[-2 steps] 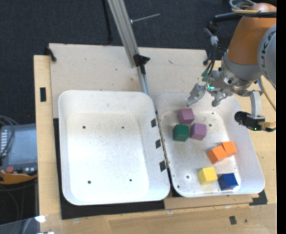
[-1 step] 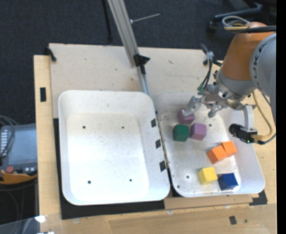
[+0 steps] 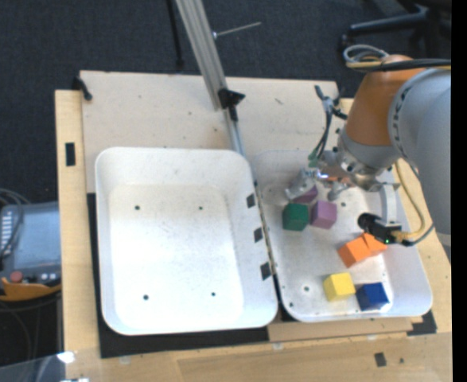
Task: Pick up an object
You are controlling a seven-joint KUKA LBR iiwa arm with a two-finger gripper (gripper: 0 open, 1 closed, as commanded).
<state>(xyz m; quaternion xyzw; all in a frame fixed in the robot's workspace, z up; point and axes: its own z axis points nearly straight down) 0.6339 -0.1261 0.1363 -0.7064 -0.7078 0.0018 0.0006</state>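
White bins: two shallow trays side by side on the bench (image 3: 138, 102); the left bin (image 3: 177, 159) holds no blocks, the right bin (image 3: 412, 301) holds all five.
Hand: the hand (image 3: 319, 183) hangs low over the far part of the right bin, just beyond the green and purple blocks; its fingertips are too blurred to judge how they stand, and I see no block between them.
Green block: the green block (image 3: 295, 216) sits just nearer than the hand, touching or almost touching the purple block (image 3: 324, 214) on its right.
Other blocks: the orange block (image 3: 362, 248) lies to the right and nearer; the yellow block (image 3: 339, 286) and blue block (image 3: 372, 295) sit close together at the near edge.
Likely step: lining up above a block before descending, probably green or purple.
Doing it well: centre over one block alone, turn the fingers so they close across its free faces and not into the neighbour, and descend straight.
Risk: the pair being so close, a finger could land on top of one or push both aside.
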